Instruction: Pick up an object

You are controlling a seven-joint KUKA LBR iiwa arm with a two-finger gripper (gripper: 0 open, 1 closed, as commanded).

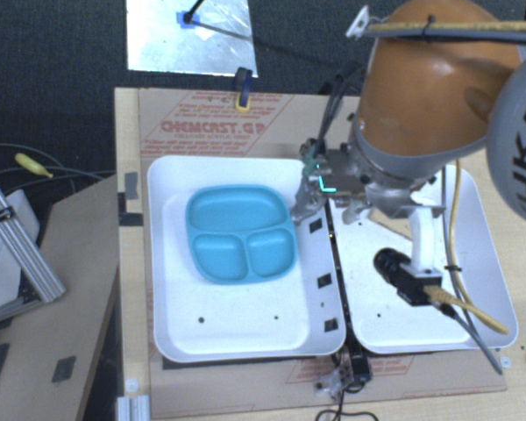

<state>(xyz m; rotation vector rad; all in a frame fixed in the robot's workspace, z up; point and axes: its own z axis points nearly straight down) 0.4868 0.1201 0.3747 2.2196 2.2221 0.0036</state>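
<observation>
Worktop (127,279) of pale wood carries a printed cardboard sheet (219,125), and on that sheet two shallow white bins stand side by side, their inner walls touching along a ridge that runs from the far edge toward the near edge. The arm (430,77), with its broad orange band and grey casing, comes in over the worktop's right edge and hangs above the far half of the right bin (377,318), hiding that bin's far corners. The left bin (237,314) lies toward the worktop's left edge, and its near half is bare white floor. Beyond the worktop's far edge a shiny, foil-like sheet (193,24) lies on the dark floor. The blue divided plate (241,233) lies flat in the left bin, in its far half and closer to the shared ridge than to the bin's left wall; it has one wide compartment on its far side and two smaller ones on its near side. The jaws sit low over the shared ridge, just beside the plate's far right corner; whether they are open or closed cannot be told, nor whether they touch the plate. A small blue and yellow clip (243,89) sits at the cardboard's far edge.
</observation>
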